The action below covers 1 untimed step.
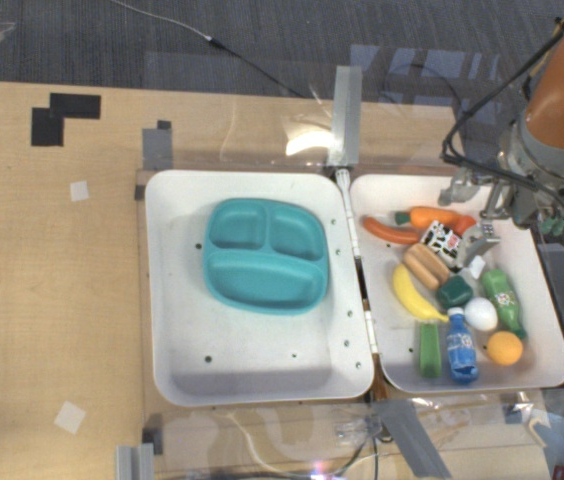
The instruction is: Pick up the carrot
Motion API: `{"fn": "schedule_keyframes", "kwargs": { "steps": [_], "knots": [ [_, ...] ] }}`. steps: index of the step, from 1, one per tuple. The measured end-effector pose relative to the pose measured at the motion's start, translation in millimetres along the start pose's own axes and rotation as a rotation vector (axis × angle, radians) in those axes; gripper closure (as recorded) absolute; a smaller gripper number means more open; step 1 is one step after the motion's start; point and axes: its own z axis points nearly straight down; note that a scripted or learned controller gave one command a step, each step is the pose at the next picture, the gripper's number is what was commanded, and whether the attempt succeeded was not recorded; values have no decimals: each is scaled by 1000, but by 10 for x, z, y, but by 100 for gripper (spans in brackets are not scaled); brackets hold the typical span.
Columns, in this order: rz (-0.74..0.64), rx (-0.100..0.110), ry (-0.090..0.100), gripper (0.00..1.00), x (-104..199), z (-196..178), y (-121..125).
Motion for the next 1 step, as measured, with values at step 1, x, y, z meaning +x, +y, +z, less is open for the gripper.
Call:
{"fn": "schedule_keyframes", "kwargs": {
  "steps": [1],
  "knots": [
    [162, -1, 5, 0, -529, 772, -114]
  ]
}}
